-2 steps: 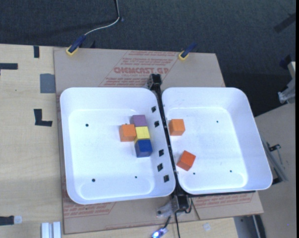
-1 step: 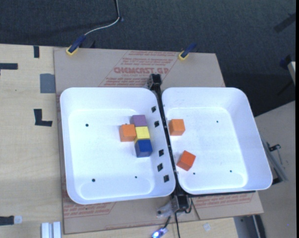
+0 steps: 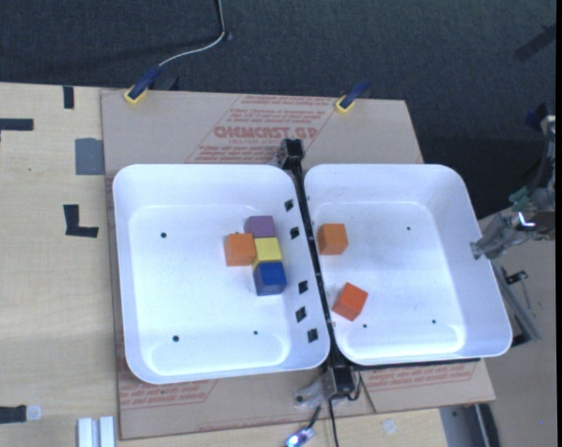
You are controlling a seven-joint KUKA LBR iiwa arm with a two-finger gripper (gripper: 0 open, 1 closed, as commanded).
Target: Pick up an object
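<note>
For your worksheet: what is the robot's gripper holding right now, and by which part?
Nothing visibly: all six small coloured blocks, including the blue cube, lie in the white bins.

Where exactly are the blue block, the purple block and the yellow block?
blue block (image 3: 270, 277): camera view, top face.
purple block (image 3: 260, 225): camera view, top face.
yellow block (image 3: 267, 250): camera view, top face.

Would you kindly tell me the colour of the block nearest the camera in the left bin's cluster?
Blue, clearest in the camera view.
</note>
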